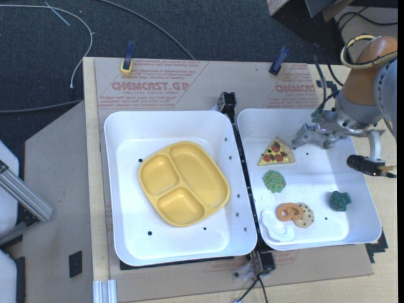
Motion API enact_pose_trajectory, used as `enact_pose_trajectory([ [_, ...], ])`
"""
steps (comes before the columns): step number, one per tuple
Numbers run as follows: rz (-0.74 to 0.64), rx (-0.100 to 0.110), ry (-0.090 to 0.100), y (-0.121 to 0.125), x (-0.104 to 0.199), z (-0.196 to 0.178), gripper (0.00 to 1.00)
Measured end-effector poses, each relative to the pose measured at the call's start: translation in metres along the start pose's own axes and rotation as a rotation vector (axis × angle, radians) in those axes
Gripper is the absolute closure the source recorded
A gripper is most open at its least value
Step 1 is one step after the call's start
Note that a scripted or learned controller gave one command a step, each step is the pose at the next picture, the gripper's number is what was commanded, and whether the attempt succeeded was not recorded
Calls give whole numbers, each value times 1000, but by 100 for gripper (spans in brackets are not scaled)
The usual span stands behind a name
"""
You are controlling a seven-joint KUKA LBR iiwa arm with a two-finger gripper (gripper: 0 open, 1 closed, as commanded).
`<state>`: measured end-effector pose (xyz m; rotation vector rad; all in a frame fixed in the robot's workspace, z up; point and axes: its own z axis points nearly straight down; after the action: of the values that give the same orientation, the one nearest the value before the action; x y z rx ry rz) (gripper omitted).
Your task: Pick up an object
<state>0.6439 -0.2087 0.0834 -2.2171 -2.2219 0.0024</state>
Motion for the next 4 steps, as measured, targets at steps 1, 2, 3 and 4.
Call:
enact_pose_trajectory([
  [1,-1,-5,-1,1,0,-14,100],
  [2,0,-8,-2,2,8,-75,100],
  [3,1,-9,-3,-4,9,-123,100],
  [4,1,-8,-2,-3,9,-156,100],
])
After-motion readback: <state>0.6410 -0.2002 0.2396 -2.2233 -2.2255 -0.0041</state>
